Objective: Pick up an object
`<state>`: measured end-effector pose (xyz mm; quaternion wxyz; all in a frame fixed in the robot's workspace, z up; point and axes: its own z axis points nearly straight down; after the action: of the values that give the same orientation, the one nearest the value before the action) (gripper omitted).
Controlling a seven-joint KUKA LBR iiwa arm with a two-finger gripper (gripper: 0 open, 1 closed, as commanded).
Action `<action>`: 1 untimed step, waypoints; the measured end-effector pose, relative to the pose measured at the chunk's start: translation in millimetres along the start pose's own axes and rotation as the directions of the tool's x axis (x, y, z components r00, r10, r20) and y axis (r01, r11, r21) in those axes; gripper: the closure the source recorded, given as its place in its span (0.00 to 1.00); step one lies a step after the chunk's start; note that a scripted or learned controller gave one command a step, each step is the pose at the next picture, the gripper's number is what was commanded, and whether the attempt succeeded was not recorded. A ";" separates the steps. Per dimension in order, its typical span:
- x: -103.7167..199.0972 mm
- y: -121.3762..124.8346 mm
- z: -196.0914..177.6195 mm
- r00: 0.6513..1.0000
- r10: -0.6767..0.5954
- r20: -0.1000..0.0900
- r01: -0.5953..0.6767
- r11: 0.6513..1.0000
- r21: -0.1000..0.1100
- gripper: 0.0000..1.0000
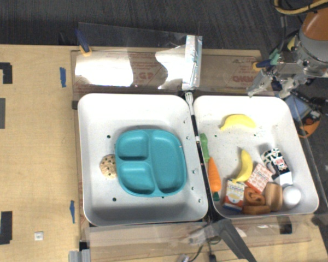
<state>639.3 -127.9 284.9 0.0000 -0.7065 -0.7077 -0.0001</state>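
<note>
The right bin holds a yellow banana near its back. A second, smaller banana, an orange carrot, a green stick, a black-and-white cow-patterned bottle, small snack boxes, a brown bread piece and a white ball crowd its front half. My gripper hangs beyond the bin's back right corner, above the bench and away from all of these objects. Nothing shows in its grasp.
The left bin carries a teal divided plate with a cookie beside its left edge. A shiny foil-wrapped panel stands behind the bins. Cables hang near the arm at the top right.
</note>
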 end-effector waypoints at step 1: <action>-19.7 5.9 59.1 0.985 0.172 0.000 -0.172 0.985 0.006 0.00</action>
<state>645.3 -147.5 225.8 0.0025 -0.7650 -0.6440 0.0019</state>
